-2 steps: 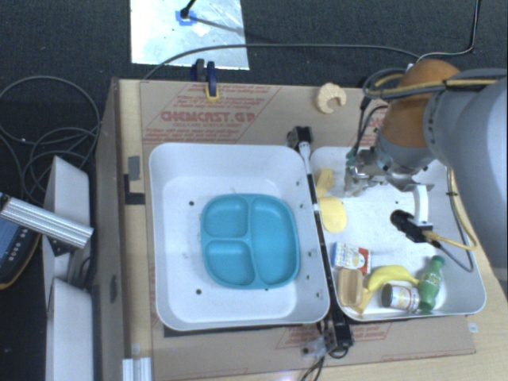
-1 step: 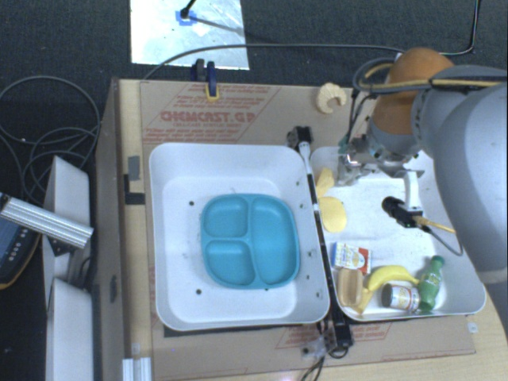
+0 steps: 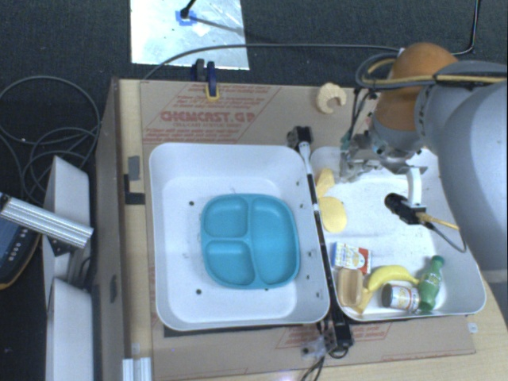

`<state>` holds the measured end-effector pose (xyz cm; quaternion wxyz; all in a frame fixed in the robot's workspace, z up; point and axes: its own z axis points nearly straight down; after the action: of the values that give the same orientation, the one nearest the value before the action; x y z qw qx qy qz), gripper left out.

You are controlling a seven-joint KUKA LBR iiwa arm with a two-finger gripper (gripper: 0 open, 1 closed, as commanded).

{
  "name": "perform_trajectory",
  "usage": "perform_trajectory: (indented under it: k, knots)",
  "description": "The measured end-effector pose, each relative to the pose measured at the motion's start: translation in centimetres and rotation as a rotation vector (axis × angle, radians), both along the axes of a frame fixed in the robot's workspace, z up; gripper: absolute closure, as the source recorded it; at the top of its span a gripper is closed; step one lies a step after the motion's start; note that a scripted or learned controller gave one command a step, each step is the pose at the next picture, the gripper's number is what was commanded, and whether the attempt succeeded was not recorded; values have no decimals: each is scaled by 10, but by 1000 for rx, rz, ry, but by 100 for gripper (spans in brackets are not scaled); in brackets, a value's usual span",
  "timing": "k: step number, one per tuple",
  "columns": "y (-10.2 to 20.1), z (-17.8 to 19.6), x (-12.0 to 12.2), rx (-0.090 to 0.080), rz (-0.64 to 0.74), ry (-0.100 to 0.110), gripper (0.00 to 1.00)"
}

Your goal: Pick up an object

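My gripper [image 3: 359, 165] hangs low over the far left part of the right bin [image 3: 464, 272], under the grey wrist with its orange band. Just left of it, against the bin's left wall, lie a small yellow piece [image 3: 325, 182] and a pale yellow rounded thing [image 3: 334, 213]. Along the near edge of that bin lie a small red, white and blue carton [image 3: 349, 255], a tan piece [image 3: 348, 286], a banana [image 3: 389, 276], a labelled jar [image 3: 399, 297] and a green bottle [image 3: 431, 281]. I see nothing in the gripper's hold.
The left bin [image 3: 178, 181] holds a blue divided plate [image 3: 249, 240]. A cream-coloured thing [image 3: 332, 98] lies on the cardboard behind the right bin. A black divider bar [image 3: 316, 213] runs between the two bins.
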<state>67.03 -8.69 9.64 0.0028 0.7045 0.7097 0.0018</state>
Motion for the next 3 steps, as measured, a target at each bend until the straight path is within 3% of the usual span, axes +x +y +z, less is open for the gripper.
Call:
perform_trajectory:
  k: [3]
  knots:
    - [0, 33, 3, -2, 8, -10, 100]
